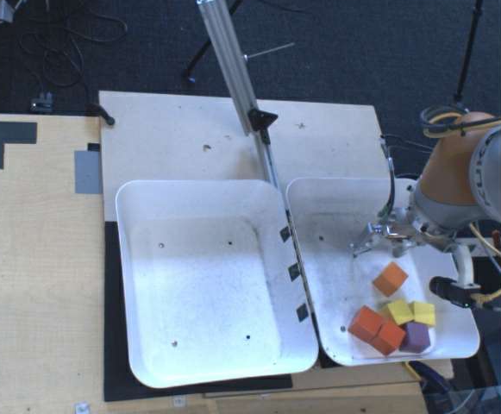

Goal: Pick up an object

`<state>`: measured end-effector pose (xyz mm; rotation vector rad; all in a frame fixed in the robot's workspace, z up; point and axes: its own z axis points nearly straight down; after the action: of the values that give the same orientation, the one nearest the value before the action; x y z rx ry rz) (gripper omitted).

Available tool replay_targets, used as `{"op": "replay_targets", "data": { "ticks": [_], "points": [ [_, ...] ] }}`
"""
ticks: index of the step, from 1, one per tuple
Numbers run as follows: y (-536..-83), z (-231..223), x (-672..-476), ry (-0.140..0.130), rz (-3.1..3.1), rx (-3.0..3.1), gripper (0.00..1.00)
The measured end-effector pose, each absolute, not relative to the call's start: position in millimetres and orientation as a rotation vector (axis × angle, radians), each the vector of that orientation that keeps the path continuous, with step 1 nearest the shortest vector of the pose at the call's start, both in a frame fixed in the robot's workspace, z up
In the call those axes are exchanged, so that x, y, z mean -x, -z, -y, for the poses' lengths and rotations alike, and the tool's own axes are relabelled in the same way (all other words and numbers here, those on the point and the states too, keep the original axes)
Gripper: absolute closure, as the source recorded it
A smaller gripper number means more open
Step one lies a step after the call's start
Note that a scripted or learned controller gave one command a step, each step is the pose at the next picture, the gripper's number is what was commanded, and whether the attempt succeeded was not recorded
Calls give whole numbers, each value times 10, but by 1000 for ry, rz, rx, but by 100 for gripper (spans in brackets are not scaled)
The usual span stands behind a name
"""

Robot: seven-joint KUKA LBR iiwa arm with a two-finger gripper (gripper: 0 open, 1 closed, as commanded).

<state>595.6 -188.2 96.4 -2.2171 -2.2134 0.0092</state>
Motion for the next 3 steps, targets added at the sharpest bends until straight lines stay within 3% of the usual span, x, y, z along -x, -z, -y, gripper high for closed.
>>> {"op": "replay_targets", "data": {
  "ticks": [1, 2, 3],
  "points": [
    [-915, 1919, -5569, 1, 2219, 2224, 0],
    [-923, 1614, -5203, 2, 2219, 2227, 0],
    [-1018, 1629, -5206, 2, 2211, 2231, 100]
  ]
}}
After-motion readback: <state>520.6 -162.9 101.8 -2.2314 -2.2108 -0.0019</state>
